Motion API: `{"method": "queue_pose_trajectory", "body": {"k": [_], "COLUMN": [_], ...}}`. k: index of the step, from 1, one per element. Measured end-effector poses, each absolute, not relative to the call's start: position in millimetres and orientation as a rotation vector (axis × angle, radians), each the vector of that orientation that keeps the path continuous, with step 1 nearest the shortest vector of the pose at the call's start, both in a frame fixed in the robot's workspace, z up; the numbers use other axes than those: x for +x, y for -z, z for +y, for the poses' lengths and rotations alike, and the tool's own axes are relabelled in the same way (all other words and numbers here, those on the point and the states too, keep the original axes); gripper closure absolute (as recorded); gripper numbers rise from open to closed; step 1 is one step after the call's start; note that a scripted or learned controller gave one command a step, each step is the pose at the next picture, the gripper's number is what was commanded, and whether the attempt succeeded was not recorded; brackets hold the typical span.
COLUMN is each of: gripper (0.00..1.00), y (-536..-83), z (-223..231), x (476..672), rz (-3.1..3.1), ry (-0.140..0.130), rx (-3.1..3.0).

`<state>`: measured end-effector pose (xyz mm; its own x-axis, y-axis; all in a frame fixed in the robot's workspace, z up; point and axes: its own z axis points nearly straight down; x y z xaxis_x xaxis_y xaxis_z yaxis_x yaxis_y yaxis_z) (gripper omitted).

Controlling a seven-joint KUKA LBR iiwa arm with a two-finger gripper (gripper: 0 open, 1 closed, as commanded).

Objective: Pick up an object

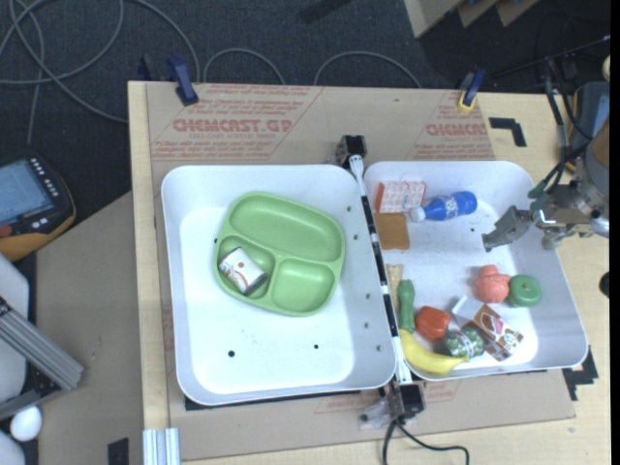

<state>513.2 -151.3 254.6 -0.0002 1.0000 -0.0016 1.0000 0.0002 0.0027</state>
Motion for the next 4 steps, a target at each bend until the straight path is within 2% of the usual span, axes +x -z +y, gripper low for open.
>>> {"method": "queue_pose_trajectory", "body": {"k": [1,2,3,4], "gripper": [0.0,0.0,1.0,1.0], "y": [-181.9,-84.3,-95.1,-171.6], "z": [-197.7,-186.1,-186.4,-96.2], "x": [536.6,520.4,521.2,539.9], "rz": [2.221,2.221,2.219,2.224], "ry": [0.001,0.0,-0.002,-0.004], "rx": [2.222,2.222,2.22,2.217]}}
